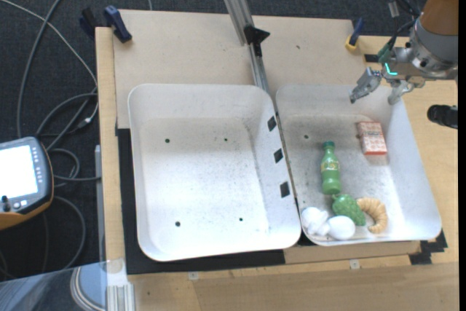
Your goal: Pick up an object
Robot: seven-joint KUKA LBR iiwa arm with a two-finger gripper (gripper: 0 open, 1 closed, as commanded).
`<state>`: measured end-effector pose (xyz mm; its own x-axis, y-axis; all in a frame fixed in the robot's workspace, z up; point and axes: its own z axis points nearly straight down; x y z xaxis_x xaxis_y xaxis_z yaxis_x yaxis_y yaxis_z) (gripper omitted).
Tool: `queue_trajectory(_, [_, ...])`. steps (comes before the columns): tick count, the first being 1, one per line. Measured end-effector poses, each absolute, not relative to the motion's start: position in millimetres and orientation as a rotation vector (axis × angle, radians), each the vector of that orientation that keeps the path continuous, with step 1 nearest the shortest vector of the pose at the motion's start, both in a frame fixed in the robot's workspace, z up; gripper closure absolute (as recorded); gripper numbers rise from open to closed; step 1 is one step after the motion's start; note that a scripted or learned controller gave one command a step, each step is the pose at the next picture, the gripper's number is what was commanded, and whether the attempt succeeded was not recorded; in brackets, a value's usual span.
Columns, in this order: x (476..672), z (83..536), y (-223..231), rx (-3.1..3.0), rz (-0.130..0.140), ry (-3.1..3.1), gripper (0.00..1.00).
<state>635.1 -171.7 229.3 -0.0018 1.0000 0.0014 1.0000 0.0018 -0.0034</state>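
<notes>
Grey arm with orange band comes in from the right; its two-finger gripper hangs over the far right corner of the right shallow white plastic bin, fingers spread apart with nothing between them. One finger points left and down, the other sits near the bin's far wall. Contents of the right bin: small red-and-white cardboard box near the right wall, just below the gripper but apart from it; green plastic bottle lying lengthwise mid-bin, cap toward the far side; green broccoli-like toy touching the bottle's base; tan croissant-shaped toy just beside it on the right; white rounded lumps clustered at the near edge, left of the croissant. Left shallow white plastic bin sits side by side with the right one on the pale wooden counter. Handheld pendant with screen lies off the counter at far left, cables around it.
</notes>
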Motion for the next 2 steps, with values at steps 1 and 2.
queue_trajectory(1, [633.9, 187.2, -172.1, -2.218, 0.005, -2.218, 0.00])
queue_trajectory(2, [629.7, 124.5, -167.2, -2.215, 0.007, -2.217, 0.00])
